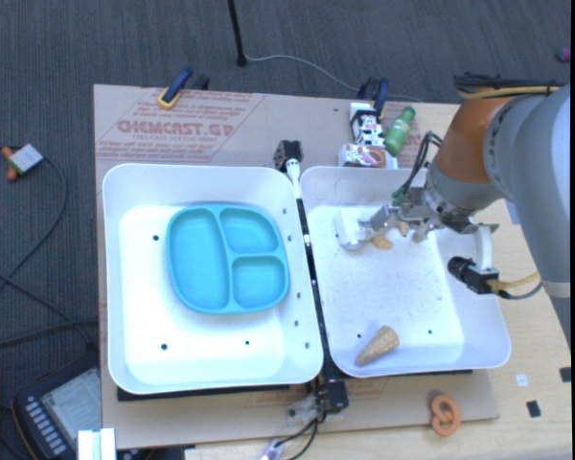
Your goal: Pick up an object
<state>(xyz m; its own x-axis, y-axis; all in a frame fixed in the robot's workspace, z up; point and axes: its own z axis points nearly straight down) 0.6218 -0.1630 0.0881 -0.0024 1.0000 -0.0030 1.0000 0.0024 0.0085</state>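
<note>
1. Two small things lie nearest the camera on the brown cardboard sheet (pixel 201 123) that covers the bench: an orange ring-shaped piece (pixel 445 414) at the front edge and, left of it, a black clamp (pixel 316 402) at the join of the bins.
2. Just behind them, a tan ice-cream cone toy (pixel 377 345) lies on its side near the front wall of the right shallow white bin (pixel 479 348), well apart from the gripper.
3. Beside it, the left shallow white bin (pixel 134 353) holds a light blue plastic plate with three compartments (pixel 227 258), lying flat at the bin's middle.
4. Farther back in the right bin, the two-finger gripper (pixel 376 230) is low over the floor near the back left corner; a small white object (pixel 349 228) and a small tan piece (pixel 383 242) lie right by its tips. Whether its fingers are spread or pinched, I cannot tell.
5. Behind the gripper, the grey arm with an orange band (pixel 479 151) reaches in from the right.
6. At the far edge stand a green bottle (pixel 399 130), a blue clamp (pixel 379 92) and a yellow-and-blue clamp (pixel 176 85).
</note>
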